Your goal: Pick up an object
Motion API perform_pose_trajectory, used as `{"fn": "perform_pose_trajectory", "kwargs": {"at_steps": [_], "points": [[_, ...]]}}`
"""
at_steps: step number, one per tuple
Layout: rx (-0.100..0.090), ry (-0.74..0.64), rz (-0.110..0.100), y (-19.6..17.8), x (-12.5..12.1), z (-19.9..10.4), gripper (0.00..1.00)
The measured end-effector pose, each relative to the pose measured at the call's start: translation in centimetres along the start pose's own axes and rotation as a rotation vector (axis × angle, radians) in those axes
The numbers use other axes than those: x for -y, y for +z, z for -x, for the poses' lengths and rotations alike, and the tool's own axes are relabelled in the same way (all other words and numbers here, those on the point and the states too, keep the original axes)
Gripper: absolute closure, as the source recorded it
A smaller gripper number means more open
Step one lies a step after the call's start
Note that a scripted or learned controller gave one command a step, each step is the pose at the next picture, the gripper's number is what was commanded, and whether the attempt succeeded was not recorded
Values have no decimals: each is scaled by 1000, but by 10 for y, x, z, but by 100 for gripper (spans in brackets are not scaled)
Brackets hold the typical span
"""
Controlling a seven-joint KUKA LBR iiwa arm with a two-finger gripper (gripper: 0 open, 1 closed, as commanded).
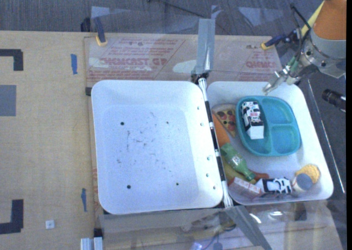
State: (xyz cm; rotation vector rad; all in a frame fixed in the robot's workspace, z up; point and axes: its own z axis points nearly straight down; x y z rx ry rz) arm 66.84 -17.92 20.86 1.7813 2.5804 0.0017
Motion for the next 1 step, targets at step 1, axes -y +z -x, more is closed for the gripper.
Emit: {"fn": "perform_pose_trajectory", "kwargs": {"at_steps": [1], "points": [[11,37,24,91,17,-1,0]]}}
